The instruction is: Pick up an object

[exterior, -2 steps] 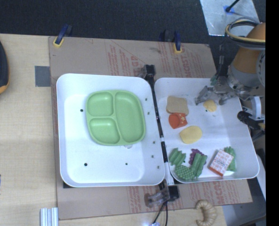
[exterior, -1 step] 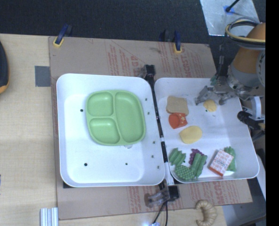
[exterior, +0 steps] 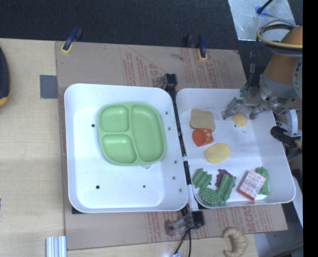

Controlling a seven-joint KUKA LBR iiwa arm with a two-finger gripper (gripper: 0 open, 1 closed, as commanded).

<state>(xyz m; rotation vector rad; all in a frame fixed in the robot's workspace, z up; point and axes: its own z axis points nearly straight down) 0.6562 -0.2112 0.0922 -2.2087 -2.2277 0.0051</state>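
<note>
Two white bins sit side by side in your overhead view. The left bin (exterior: 83, 191) holds a green divided plate (exterior: 132, 133). In the right bin (exterior: 279, 165), the gripper (exterior: 243, 110) hangs with its fingers spread open, gripping nothing, just above a small yellow piece (exterior: 239, 120). Nearby you see a toast slice (exterior: 202, 119), a red piece (exterior: 202, 137), a yellow potato shape (exterior: 217, 153), green vegetables (exterior: 212, 189) and a red-and-white packet (exterior: 252, 184).
</note>
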